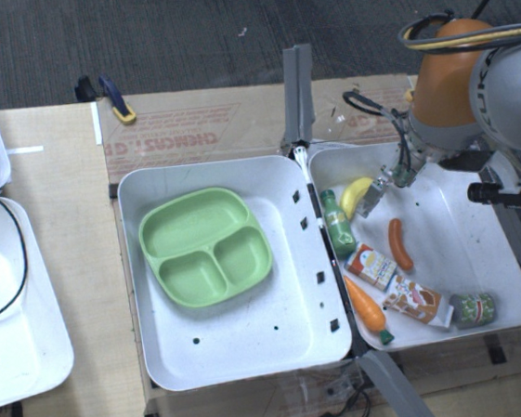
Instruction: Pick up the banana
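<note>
Claw (377,191): low in the right bin (487,224), touching the banana (355,196); apart or together, cannot tell
Banana: beside green bottle (338,224)

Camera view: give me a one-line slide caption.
Hand reaches the banana in the right bin; green divided plate in the left.

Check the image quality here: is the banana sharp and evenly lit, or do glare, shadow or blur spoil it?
Camera view: lighting is soft and even, with mild sheen on the right bin and no hard glare. The banana is small but readable, with the gripper close against its right end. The arm throws a faint shadow on the bin floor. Edges look slightly soft throughout.
</note>
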Available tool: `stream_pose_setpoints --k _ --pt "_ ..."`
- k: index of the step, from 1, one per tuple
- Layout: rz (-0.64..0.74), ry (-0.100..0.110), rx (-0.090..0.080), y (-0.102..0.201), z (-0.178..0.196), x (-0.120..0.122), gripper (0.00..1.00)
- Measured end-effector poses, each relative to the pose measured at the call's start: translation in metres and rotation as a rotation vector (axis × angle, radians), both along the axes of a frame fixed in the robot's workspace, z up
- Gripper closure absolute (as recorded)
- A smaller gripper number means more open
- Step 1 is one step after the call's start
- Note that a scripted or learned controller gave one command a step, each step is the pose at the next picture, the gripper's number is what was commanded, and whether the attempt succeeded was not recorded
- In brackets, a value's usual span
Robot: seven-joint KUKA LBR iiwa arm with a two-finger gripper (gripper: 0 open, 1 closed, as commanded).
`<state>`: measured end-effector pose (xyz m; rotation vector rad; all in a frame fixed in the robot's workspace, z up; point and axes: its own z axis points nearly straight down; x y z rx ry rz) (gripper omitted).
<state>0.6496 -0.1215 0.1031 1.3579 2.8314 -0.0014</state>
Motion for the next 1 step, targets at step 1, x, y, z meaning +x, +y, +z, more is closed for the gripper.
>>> stream_pose_setpoints --k 1 --pt "0.000 -0.005 -0.001 -0.0008 0.0111 0.0014 1.00"
